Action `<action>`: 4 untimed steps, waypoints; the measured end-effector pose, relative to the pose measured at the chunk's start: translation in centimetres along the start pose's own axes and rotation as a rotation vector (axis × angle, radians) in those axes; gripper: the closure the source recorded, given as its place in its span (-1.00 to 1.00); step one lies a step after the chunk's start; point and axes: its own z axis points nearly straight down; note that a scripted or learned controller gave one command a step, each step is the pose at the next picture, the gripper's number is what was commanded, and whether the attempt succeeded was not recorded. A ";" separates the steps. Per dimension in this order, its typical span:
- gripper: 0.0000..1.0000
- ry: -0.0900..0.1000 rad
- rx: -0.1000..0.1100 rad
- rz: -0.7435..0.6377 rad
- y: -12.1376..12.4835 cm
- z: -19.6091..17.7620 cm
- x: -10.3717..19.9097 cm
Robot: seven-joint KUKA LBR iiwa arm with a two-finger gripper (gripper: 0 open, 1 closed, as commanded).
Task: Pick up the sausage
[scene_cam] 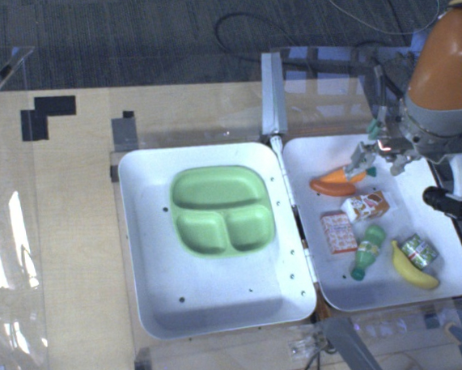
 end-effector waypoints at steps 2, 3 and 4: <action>-1.00 0.000 -0.004 0.042 3.5 12.5 3.4; 1.00 0.003 -0.013 0.041 3.7 11.1 3.6; 1.00 0.000 -0.004 0.033 7.4 2.5 4.9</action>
